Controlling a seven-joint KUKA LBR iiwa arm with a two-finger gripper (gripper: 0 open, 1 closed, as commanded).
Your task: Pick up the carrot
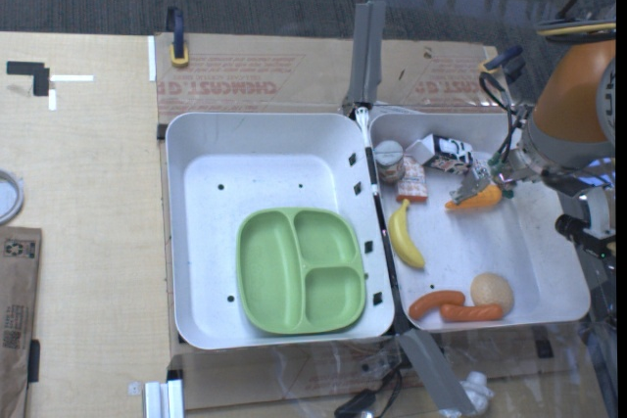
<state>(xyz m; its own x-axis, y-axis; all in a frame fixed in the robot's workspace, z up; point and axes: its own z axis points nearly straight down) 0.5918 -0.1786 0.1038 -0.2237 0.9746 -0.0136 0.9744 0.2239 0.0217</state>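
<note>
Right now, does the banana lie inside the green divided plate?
No, the banana lies in the right bin, while the green plate sits in the left bin.

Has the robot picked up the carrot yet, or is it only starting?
Nearly there, not finished. Done: the arm has reached into the right bin, and its gripper is right at the carrot. In hand: it looks to be closing in on the carrot, but I cannot see whether the carrot is gripped. Left: lifting it, since the carrot looks low in the bin, near the banana.
</note>
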